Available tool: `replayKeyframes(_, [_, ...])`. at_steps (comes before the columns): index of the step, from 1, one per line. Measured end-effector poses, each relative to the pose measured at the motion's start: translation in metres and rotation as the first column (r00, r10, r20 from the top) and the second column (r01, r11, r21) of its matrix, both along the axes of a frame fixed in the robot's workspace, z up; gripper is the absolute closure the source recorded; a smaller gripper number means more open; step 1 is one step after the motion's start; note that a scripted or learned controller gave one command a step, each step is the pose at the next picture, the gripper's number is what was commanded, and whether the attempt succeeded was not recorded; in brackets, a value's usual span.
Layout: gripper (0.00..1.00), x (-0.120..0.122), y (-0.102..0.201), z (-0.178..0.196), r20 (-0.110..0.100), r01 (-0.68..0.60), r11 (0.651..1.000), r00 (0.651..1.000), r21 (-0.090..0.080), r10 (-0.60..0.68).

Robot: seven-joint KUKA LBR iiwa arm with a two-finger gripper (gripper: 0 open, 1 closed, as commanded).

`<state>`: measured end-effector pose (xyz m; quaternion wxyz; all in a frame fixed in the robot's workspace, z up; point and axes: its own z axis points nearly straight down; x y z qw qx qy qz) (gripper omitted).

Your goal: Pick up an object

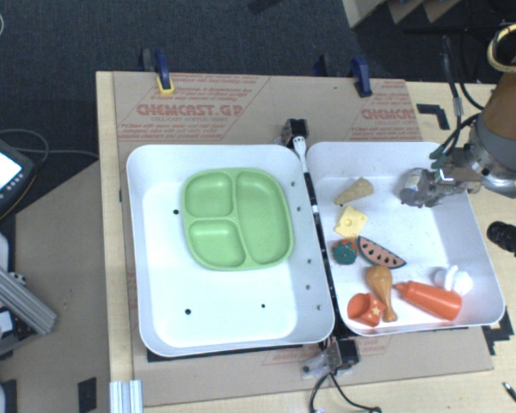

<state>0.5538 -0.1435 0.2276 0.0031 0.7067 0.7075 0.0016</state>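
Toy bread wedge [354,191], long axis slanting, lies in the right bin [482,231] just left of the tool [419,188], the nearest toy to it; the tool's opening cannot be judged, nothing visibly held.

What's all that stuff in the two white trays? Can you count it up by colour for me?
Green: 1, divided plate
Yellow or tan: 3, wedge, cheese, drumstick
Red or orange: 3, watermelon slice, tomato, bottle
Dark green-red: 1, small piece
White: 1, small item
Total: 9
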Motion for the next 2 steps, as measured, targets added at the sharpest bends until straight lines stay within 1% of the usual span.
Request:
replayKeyframes(1, [1.00,0.023,0.047,0.009,-0.002,-0.004,1.000,1.000,0.002,0.004])
replayKeyframes(2, [1.00,0.037,0.098,0.016,-0.002,-0.005,1.000,1.000,0.003,0.005])
